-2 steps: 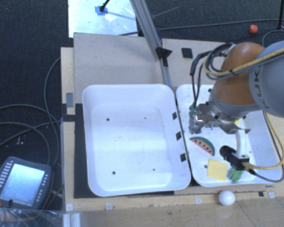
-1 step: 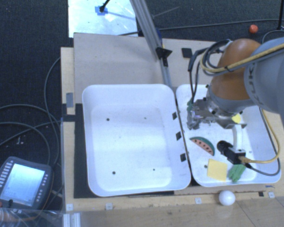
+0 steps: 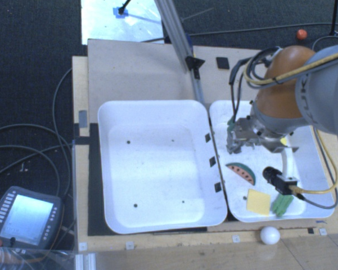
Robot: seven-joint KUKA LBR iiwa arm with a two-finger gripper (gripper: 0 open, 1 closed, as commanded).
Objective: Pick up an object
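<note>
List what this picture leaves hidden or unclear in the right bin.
- Gripper: blurred against the arm, so its state is unreadable.
- Right bin: its far part is covered by the arm.
- Green object: too small to identify, partly under the cable.
- Yellow block: material unclear.

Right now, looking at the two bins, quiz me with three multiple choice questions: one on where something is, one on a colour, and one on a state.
1. Where does the watermelon slice lie?
A. in the left bin
B. in the right bin
C. on the floor

2. What colour is the square block near the right bin's front edge?
A. yellow
B. blue
C. red

3. Where does the white ball rest?
A. between the hand's fingers
B. in the left bin
C. on the bench, outside both bins

Answers: 1 B, the slice lies on the right bin's floor, below the hand. 2 A, the block is plainly yellow. 3 C, the ball sits in front of the right bin's rim.
</note>
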